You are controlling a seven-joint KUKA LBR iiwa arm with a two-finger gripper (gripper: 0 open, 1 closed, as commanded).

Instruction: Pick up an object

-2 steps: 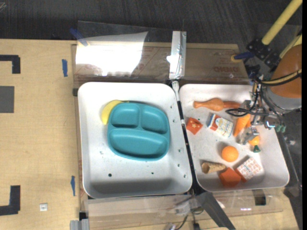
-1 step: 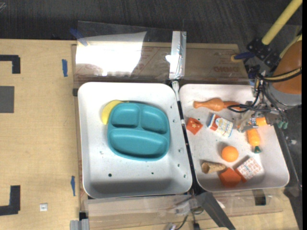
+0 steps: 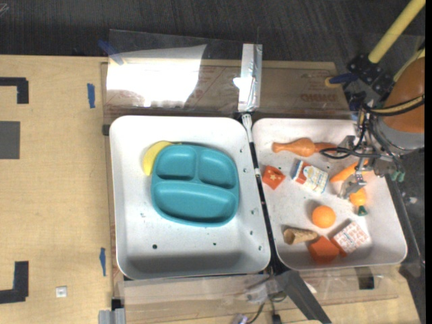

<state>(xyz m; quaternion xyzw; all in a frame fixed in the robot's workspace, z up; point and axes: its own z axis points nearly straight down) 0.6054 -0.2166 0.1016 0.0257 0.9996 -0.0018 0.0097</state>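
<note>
A: Claw [image 3: 356, 181] — hanging low over the right bin [image 3: 395, 252], by an orange piece [image 3: 358, 197]; grip state, I cannot tell.

B: Listing near to far?

A: Front: red-patterned carton [image 3: 352, 235], orange block [image 3: 324, 249], brown lump [image 3: 300, 235]. Middle: orange ball [image 3: 323, 216], probably light, stiff and slippery, so I am advising pinching across its widest part. Far: small carton [image 3: 310, 176], red cube [image 3: 273, 177], drumstick [image 3: 297, 147]. Left bin [image 3: 128, 248] is holding a teal tray [image 3: 195, 183].
</note>
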